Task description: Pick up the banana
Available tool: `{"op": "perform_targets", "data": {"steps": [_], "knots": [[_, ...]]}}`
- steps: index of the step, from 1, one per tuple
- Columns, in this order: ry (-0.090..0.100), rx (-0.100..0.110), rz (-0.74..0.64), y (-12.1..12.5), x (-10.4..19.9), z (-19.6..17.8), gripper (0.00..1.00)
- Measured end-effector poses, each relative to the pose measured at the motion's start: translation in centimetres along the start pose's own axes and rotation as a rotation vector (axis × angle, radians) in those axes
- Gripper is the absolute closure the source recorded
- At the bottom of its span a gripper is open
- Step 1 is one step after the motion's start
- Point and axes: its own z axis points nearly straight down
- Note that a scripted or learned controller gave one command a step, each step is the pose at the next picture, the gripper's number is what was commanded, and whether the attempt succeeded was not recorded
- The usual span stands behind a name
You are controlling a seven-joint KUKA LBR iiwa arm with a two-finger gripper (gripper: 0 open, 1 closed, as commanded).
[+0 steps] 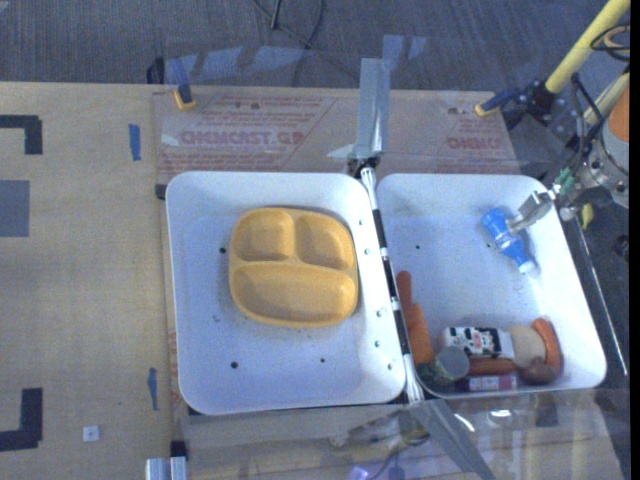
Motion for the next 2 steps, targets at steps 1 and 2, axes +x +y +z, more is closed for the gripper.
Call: {"op": "perform_targets", "data": {"steps": [1,2], "knots": [[0.008,-0.009,-0.057,2.0,0.0,9.7,0.00],[0.001,0.000,-0.091,-1.7,-0.1,7.3,0.00]]}}
